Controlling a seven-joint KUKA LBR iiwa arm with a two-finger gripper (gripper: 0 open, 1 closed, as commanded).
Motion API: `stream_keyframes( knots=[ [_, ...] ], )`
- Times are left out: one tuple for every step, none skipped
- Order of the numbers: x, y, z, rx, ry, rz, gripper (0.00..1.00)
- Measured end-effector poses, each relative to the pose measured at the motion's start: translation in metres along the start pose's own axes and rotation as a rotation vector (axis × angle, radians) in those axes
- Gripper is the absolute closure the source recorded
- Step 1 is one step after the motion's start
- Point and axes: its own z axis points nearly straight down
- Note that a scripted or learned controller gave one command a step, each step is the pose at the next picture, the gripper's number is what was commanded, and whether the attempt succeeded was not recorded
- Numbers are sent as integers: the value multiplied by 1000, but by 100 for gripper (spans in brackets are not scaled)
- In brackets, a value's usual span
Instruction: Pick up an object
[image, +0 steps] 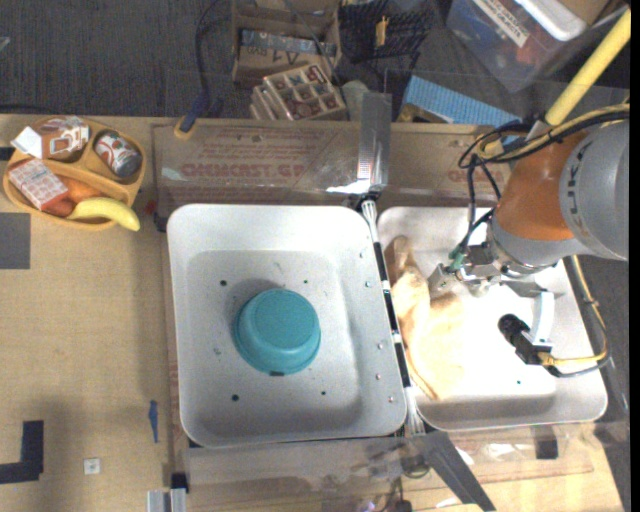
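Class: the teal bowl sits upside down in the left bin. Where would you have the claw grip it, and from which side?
Probably from straight above. The teal bowl lies base up near the middle of the left bin, its round wall free on every side. Close the fingers across the outer wall, since the rim faces down against the floor and offers no lip to pinch.

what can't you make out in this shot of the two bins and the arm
- Gripper: fingers blocked by the grey and orange arm, state unclear.
- Pale crumpled cloth-like object in the right white bin: blurred, identity unclear.
- Round teal bowl in the left white bin: upright or inverted unclear.
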Motion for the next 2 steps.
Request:
stream_keyframes(
  knots=[
    [-3,1,-11,-5,0,6,100],
    [-3,1,-11,-4,-1,5,0]
  ],
)
